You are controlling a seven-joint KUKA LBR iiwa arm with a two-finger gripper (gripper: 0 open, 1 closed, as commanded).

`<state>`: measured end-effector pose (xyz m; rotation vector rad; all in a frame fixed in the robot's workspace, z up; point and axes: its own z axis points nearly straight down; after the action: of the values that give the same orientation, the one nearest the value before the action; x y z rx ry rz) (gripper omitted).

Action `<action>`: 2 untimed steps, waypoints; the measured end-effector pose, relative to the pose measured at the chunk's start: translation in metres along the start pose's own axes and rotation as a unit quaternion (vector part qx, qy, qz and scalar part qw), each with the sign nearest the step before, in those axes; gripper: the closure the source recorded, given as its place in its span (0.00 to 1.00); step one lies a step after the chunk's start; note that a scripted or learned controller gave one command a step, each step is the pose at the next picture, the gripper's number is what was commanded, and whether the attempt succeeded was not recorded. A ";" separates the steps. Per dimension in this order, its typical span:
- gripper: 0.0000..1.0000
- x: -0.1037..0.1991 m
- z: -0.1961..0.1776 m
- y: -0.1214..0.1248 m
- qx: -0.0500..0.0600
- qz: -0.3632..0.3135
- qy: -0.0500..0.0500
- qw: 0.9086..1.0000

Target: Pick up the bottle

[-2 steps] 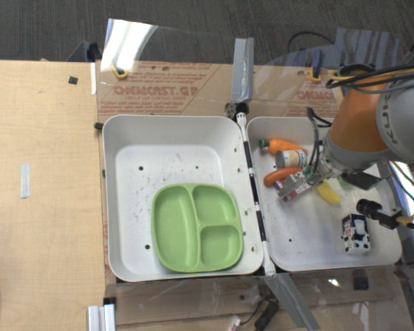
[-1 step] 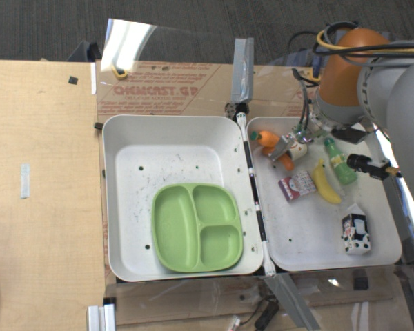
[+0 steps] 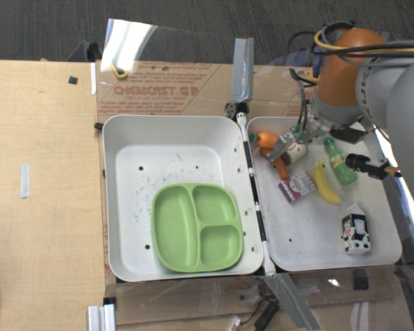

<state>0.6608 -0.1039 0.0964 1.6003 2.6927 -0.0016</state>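
Note:
The bottle (image 3: 341,164) is small and green with a pale cap. It lies in the right bin (image 3: 310,243) toward the back right, its cap pointing away from me. My gripper (image 3: 290,149) hangs low over the back left part of that bin, between a carrot (image 3: 266,140) and the bottle. It sits roughly a hand's width to the left of the bottle and does not touch it. The grey arm with its orange band (image 3: 348,61) comes down from the upper right.
A yellow banana (image 3: 326,183) lies just left of the bottle, with a pink and white packet (image 3: 298,185) beside it. A small cow-print carton (image 3: 356,233) stands near the front right. A green divided plate (image 3: 196,226) rests in the left bin (image 3: 124,185).

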 end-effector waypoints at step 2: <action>0.00 0.029 -0.001 -0.054 -0.003 -0.202 0.000 0.979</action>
<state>0.5993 -0.1048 0.0970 1.0230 2.9580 0.0027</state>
